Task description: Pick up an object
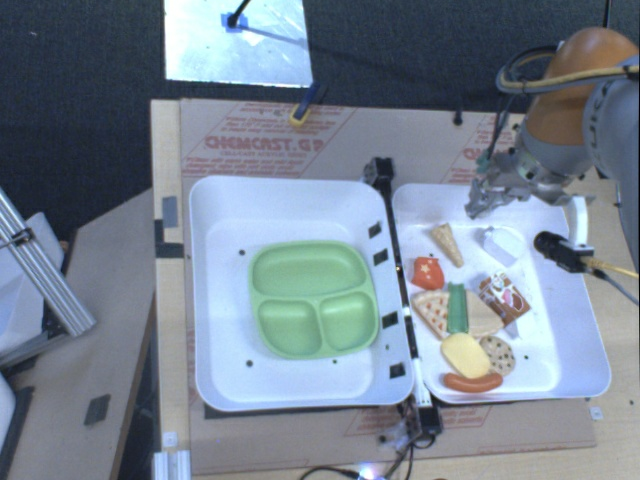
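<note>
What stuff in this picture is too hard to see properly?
- Gripper, camera view: small and dark over the right bin; its fingers blur together.
- Arm, camera view: cut off by the right edge.
- Brown packet, camera view: its label is too small to read.
- Pizza slice, camera view: the green stick covers one side.
- Hot dog, camera view: the yellow piece hides its top edge.
</note>
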Controlling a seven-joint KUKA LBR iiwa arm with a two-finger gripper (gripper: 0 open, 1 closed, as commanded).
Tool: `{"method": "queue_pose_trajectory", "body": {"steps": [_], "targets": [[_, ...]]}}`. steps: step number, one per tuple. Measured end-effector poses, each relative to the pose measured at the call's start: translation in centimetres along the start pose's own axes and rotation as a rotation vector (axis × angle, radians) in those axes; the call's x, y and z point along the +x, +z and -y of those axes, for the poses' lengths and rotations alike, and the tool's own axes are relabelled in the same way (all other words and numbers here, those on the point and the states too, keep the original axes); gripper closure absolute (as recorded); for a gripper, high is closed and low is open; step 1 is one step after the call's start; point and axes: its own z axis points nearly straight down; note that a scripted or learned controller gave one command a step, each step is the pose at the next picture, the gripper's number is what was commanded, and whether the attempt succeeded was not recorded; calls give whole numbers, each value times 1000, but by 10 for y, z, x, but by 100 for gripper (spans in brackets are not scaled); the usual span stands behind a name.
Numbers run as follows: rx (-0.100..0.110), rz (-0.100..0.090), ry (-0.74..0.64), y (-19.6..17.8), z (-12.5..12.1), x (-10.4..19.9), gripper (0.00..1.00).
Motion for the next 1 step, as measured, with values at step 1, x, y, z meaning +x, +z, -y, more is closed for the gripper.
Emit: {"method": "queue_pose_trajectory", "body": {"steps": [1], "targets": [[0,0,-1,-55,-2,0,100]]}}
